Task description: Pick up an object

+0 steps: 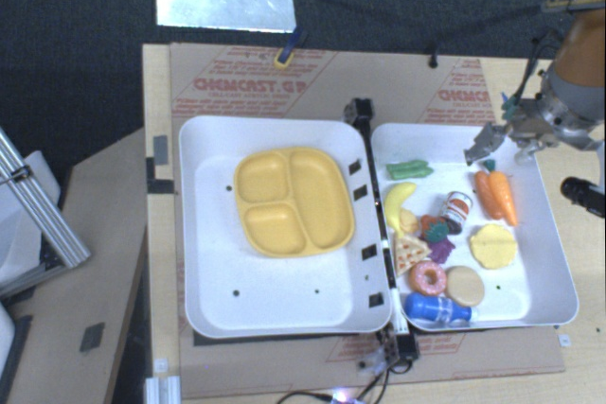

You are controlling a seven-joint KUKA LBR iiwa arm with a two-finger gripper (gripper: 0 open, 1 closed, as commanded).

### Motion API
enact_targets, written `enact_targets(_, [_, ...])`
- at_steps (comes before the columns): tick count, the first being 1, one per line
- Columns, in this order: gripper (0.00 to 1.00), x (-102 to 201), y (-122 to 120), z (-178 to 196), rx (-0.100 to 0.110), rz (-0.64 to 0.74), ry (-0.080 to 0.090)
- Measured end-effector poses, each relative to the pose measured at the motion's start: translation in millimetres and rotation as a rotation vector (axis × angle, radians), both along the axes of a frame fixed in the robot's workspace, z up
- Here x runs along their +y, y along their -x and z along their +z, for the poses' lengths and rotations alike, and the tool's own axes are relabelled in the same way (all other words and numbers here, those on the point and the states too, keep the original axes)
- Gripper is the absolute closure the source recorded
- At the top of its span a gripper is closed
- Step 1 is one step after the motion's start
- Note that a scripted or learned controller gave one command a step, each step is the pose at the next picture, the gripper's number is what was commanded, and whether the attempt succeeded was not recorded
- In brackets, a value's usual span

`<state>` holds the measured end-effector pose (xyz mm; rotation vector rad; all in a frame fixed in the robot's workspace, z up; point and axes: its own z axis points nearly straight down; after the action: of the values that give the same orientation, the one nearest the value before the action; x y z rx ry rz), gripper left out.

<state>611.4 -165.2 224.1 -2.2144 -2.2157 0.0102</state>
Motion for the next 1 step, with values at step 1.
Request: enact_targets(1, [0.0, 0.3, -2.6, 7.9, -0.013, 0.003, 0.002])
